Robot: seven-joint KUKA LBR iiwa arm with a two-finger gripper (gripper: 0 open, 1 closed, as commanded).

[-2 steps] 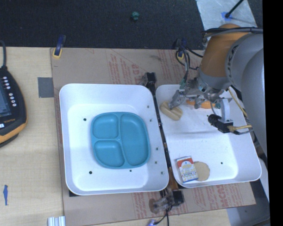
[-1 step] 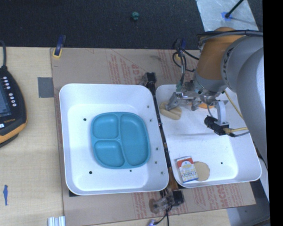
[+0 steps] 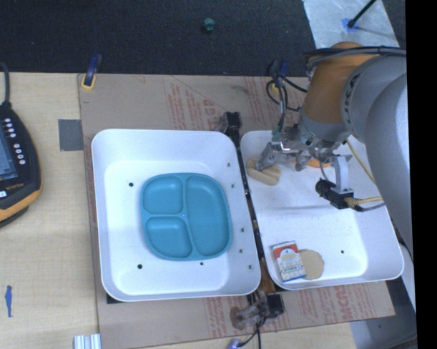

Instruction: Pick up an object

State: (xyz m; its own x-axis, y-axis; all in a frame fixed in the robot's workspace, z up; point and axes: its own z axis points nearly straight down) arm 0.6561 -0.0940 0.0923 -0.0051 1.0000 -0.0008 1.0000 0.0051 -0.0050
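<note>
Jaws: we cannot tell how they stand, though our gripper (image 3: 275,155) hangs low at the far left corner of the right bin (image 3: 351,271), just above a tan wedge-shaped piece (image 3: 265,174), presumably the pick target, since it lies nearest.

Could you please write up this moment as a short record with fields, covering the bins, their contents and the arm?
left bin: holds a blue divided plate, lying flat near its middle
right bin: holds a tan block at its far left corner, a small red and white packet and a tan disc at its near edge
arm: reaches in from the right over the right bin
gripper: low over the bin's far left corner, beside the tan block
outside bins: handheld controller at the bench's left edge
</note>
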